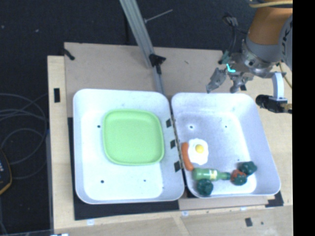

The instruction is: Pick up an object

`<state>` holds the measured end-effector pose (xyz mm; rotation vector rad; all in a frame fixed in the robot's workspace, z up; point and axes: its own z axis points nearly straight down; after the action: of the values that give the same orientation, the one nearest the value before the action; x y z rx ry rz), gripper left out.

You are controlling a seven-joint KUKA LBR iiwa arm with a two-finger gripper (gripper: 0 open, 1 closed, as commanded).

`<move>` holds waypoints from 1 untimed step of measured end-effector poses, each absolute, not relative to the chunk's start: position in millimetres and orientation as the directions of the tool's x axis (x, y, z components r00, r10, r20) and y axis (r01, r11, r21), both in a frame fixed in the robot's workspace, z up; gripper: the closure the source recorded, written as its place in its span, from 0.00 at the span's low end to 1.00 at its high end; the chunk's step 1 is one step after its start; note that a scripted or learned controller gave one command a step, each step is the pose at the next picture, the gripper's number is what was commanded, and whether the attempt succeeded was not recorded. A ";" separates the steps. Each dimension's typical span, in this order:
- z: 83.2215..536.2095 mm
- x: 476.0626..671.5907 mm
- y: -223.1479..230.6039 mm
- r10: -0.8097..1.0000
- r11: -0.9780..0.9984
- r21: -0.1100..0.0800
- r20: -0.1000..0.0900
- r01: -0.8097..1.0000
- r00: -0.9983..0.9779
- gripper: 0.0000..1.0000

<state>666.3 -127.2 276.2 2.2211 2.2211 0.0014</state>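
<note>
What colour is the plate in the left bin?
Light green; the plate shows plainly in the camera view.

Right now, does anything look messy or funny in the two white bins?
Nothing looks broken or spilled. The toy food is just bunched in the right bin near corner: a fried egg, a green bottle lying on its side, and small green pieces. The green plate lies flat in the left bin.

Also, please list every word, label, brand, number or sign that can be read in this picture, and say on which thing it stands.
There is no readable text in the camera view.
The green bottle in the right bin may carry a label, but it is too small and blurred to tell.
The green plate, the fried egg and the gripper bear no legible marks.
</note>
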 end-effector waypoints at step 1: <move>276.1 666.3 -127.2 1.000 0.000 0.001 0.000 1.000 0.000 0.00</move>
<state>666.3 -127.2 276.1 2.2211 2.2212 0.0013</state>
